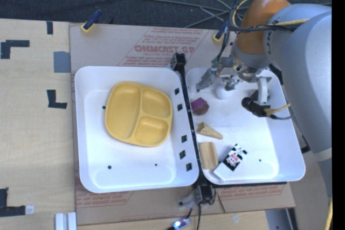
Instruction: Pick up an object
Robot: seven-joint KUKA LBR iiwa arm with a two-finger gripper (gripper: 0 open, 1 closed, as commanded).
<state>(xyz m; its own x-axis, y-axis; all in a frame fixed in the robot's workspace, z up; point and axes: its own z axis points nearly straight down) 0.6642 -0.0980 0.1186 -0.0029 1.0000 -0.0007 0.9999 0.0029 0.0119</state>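
Observation:
My gripper hangs over the back left part of the right bin, open, with nothing between its fingers. Just below and left of it lies a small purple object near the bin's left wall. Further toward the front lie a tan wedge, a tan block and a black and white patterned piece. None of them touches the gripper.
The left bin holds a yellow divided plate. A black divider with clips runs between the bins. The grey arm with its orange band covers the right bin's back right corner. Cables cross the dark floor behind.

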